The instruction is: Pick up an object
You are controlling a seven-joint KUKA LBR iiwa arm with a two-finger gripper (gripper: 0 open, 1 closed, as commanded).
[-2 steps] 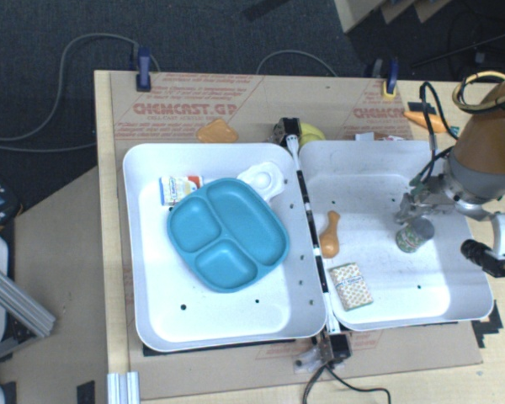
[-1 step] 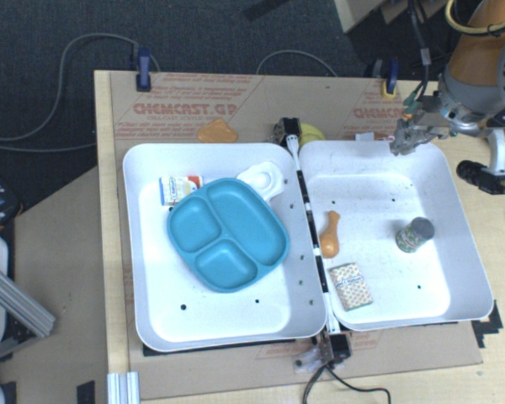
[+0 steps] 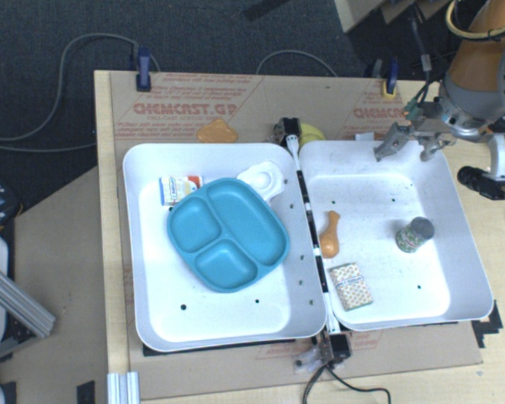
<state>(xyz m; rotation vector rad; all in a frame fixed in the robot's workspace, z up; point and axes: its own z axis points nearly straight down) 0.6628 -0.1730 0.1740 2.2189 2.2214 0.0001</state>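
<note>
My gripper (image 3: 410,145) hangs over the far right corner of the right bin (image 3: 454,303), its two fingers spread open with nothing between them. Lower down in that bin lie an orange carrot-shaped piece (image 3: 329,233) near the left wall, a small grey-green can (image 3: 414,235) toward the right, and a patterned flat packet (image 3: 351,285) near the front. All three lie well clear of the gripper.
The left bin (image 3: 151,310) holds a blue divided plate (image 3: 227,234), a white cup-like piece (image 3: 262,180) and a small box (image 3: 178,188). Behind the bins sit an orange lump (image 3: 217,130) and a yellow object (image 3: 310,133). Clamps and cables run along the bench's far edge.
</note>
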